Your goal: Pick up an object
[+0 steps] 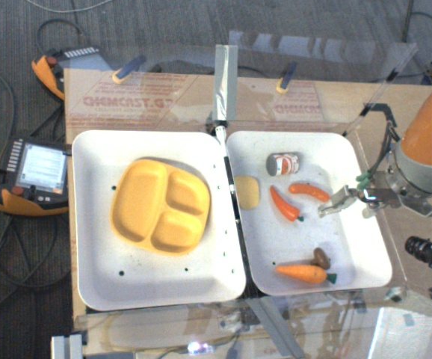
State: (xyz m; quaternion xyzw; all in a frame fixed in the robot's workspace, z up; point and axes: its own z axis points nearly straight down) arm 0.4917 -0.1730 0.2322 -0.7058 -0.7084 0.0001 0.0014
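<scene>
The right bin holds several small items. A small can lies on its side near the back. Two chili peppers sit mid-bin, a red one and an orange one. A pale yellow piece rests against the left wall. Near the front lie a carrot and a small brown lump touching its right end. My gripper reaches in from the right over the bin's right half, just right of the orange chili and apart from it. Nothing is seen held in it.
The left bin carries a yellow compartment plate. A handheld pendant lies on the floor to the left. Cardboard backs both bins, and the arm's orange-banded wrist hangs over the right bin's right rim.
</scene>
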